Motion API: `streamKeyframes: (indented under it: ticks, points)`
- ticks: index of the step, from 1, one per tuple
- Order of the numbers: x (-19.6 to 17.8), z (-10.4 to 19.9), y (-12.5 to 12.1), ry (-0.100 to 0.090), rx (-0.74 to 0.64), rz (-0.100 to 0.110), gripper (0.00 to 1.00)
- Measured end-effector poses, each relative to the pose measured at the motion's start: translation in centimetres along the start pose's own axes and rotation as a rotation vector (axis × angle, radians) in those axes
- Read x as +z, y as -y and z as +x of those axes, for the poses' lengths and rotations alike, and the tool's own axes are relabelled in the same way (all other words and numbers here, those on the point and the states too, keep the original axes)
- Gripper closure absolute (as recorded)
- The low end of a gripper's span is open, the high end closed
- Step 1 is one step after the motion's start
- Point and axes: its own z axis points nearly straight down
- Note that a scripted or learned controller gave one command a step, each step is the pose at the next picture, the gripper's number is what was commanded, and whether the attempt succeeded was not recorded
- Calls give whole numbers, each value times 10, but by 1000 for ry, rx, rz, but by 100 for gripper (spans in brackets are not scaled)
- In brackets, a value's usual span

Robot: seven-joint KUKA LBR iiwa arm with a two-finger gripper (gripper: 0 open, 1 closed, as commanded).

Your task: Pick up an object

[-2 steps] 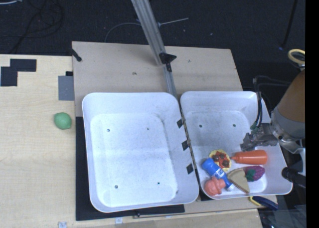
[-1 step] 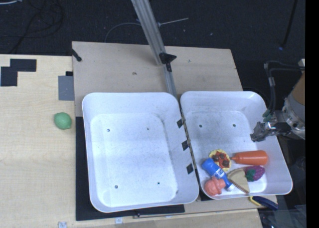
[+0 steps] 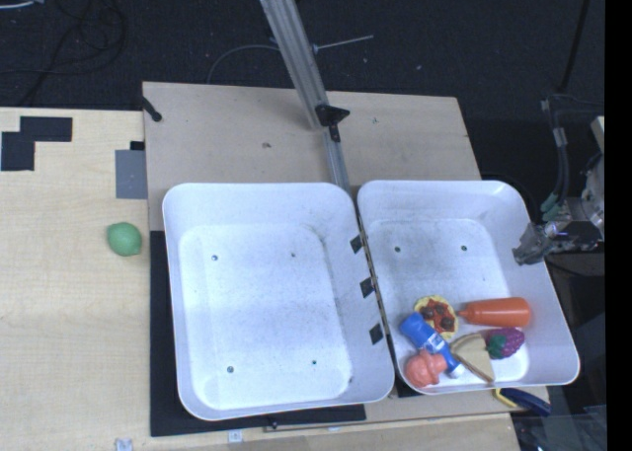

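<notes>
Toys [image 3: 459, 338] clustered in right bin [image 3: 434, 204], gripper [image 3: 533, 242] beside its rim

Looks like a robotics lab / test cell, not a home or shop. Evidence: two shallow white plastic bins [image 3: 259, 204] set side by side w/ black clips joining them, on a black mat over a pale plywood bench top [image 3: 395, 133]. A ribbed aluminium extrusion bar [image 3: 296, 49] slants up from the far side, w/ a black bracket. Loose black cables [image 3: 79, 15] trail over dark carpet-like floor at far left. Grey rig hardware w/ wiring [image 3: 568, 222] pokes in at right. Small toy-food props [image 3: 464, 336] sit in the right bin; a green ball [image 3: 124, 239] lies on the light wood table at left.
</notes>
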Motion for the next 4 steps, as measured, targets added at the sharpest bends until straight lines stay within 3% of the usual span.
streamKeyframes:
  ticks: [2,4]
  points:
    - [26,106,-8,-2,-4,6,100]
    - [18,208,-20,-2,-4,5,100]
